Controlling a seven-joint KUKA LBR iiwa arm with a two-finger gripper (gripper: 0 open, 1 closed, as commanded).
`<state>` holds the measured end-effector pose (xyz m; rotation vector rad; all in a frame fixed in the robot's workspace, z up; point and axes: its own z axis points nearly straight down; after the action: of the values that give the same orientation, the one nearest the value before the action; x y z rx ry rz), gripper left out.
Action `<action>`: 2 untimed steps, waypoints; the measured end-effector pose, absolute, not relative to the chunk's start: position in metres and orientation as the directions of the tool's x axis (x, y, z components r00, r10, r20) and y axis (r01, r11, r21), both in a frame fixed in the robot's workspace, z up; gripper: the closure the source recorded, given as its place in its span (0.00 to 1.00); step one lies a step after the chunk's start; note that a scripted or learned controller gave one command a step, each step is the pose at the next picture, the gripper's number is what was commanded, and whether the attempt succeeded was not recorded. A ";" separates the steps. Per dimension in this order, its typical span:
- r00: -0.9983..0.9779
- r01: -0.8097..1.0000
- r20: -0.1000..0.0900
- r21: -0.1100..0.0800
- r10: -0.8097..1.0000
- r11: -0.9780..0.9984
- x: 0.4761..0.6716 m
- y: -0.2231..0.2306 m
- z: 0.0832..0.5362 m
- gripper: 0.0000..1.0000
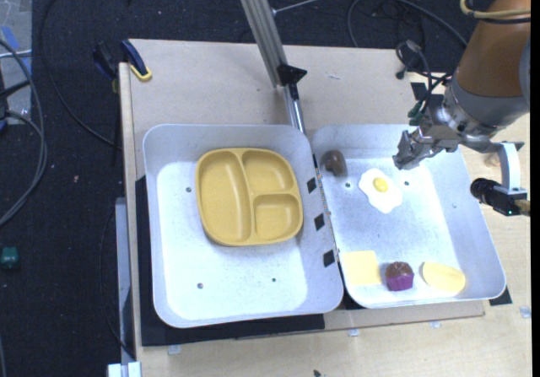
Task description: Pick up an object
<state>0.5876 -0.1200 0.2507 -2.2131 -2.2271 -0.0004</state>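
Observation:
The right bin holds a toy fried egg, a small brown lump, a yellow cheese square, a purple piece and a pale yellow slice. My gripper hangs over the bin's back part, just right of and above the fried egg. Nothing shows between its dark fingers. Whether they stand apart is too small to tell.
The left bin carries a yellow divided plate. A metal pole slants down to the seam between the bins. Black clips line that seam. A blue and yellow clamp sits at the bench's back left corner.

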 end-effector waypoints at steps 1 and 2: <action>-0.008 1.000 0.002 -0.002 1.000 0.008 0.577 -0.061 0.241 1.00; -0.007 1.000 0.002 -0.001 1.000 0.007 0.579 -0.017 0.235 1.00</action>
<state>0.5786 -0.0169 0.2354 -2.2127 -2.2276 -0.0007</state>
